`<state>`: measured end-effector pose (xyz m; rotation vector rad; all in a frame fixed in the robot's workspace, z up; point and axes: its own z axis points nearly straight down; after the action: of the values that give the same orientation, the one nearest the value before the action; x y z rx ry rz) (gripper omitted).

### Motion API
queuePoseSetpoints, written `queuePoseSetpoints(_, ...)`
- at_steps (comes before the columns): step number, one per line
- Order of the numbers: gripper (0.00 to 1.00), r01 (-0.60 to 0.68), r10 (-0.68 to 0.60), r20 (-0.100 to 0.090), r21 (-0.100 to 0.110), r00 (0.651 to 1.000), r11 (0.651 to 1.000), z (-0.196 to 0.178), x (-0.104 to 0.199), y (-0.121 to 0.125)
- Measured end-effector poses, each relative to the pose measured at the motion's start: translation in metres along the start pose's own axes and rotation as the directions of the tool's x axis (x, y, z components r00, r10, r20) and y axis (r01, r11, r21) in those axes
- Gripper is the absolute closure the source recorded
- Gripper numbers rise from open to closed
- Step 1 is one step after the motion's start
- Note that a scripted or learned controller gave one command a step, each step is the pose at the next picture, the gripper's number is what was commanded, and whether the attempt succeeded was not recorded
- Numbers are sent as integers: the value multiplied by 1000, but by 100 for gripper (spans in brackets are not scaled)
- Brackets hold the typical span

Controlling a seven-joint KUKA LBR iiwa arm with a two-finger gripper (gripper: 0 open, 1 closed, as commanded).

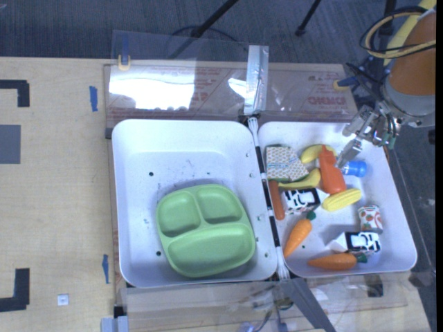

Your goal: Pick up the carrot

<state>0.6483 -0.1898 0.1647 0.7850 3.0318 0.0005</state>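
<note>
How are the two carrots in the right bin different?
The carrot with green leaves stands near the bin's divider, pointing down toward the front; the bottom carrot lies flat along the front edge. The first looks shorter and fatter, the second longer and thinner. Both are orange and in the right bin.

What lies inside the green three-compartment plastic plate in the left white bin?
The green divided plate shows three bare compartments, nothing lying in them. The bin floor beneath the plate is covered and cannot be seen.

Tool [353,146] low, wrist angled left
</note>
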Motion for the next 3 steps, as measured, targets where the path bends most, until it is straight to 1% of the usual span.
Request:
queuePoseSetpoints(1, 0, -70, 70, -5, 2, 998, 998, 26, 20, -50)
queuePoseSetpoints(2, 0, 33, -33, -1, -1, 999, 999, 12, 18, 40)
queuePoseSetpoints(3, 0, 46, -46, -7, 0, 999, 999, 27, 62, 79)
